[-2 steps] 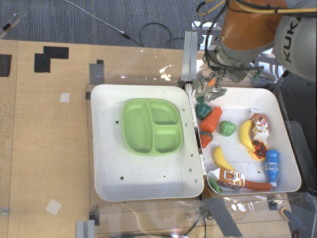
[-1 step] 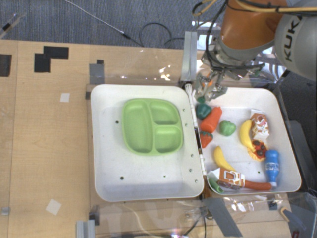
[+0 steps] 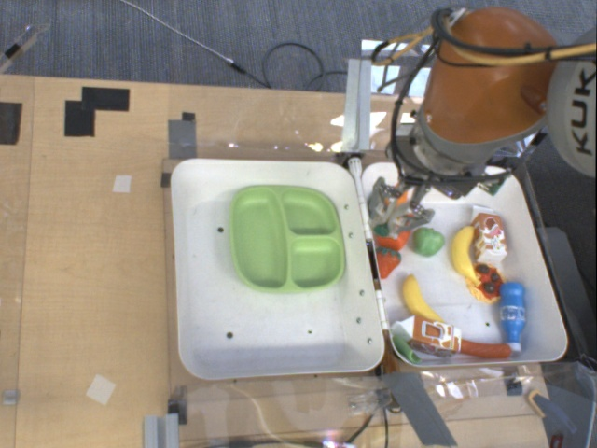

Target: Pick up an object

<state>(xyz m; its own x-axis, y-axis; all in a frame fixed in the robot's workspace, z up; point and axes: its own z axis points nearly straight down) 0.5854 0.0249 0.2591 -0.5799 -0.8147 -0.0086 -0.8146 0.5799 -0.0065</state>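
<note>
My gripper hangs low over the left part of the right bin, under the orange wrist. Directly below and beside it lie small red-orange pieces, with another red piece just below, against the bin's left wall. A green round object sits just right of the gripper. Nothing is clearly held. Further right are a yellow banana and a printed snack packet. A second banana lies lower down.
The left bin holds a green divided plate. In the right bin's lower part lie a blue bottle, a long red item and an orange-white carton. Cables trail at the back.
</note>
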